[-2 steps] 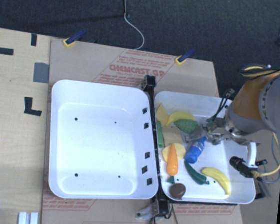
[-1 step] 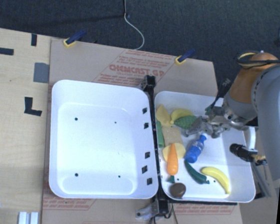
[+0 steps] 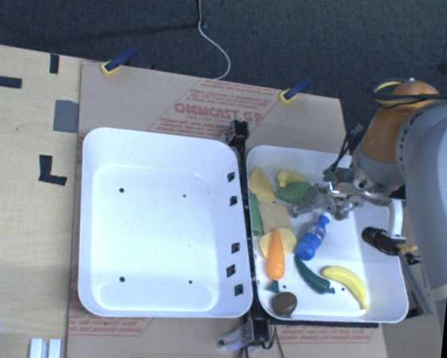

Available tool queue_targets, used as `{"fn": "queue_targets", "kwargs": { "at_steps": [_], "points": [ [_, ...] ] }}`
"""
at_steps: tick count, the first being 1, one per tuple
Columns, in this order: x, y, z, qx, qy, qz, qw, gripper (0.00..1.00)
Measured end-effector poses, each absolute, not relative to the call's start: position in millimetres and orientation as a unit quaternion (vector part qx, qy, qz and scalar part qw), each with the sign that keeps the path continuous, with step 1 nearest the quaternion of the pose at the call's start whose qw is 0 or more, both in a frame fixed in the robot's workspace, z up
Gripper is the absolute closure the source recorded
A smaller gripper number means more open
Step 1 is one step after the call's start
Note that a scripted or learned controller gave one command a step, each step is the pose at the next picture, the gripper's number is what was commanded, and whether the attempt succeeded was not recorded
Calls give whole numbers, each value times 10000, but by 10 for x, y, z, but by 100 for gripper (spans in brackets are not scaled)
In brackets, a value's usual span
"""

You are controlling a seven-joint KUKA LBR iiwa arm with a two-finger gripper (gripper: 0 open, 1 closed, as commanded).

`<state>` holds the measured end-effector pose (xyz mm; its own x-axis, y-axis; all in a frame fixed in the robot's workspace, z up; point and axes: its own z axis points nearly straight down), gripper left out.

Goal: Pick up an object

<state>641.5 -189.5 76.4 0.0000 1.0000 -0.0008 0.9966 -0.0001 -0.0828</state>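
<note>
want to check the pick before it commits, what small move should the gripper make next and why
Probably a short drop straight down. The gripper hangs in the right bin, over the crowded far corner beside the green toy and just above the blue bottle's cap. Nothing shows between its fingers, so lowering onto the bottle seems the nearest chance at a grasp.

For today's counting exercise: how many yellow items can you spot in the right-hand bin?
3 clearly: a banana near the bin's front right, a pale yellow piece by the divider, and another at the back beside the gripper. More may hide under the carrot.
</note>
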Motion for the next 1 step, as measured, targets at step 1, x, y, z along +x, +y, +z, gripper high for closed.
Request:
{"fn": "queue_targets", "kwargs": {
  "at_steps": [1],
  "points": [
    [6463,-1871,755,-7056,-7069,367,337,0]
  ]
}}
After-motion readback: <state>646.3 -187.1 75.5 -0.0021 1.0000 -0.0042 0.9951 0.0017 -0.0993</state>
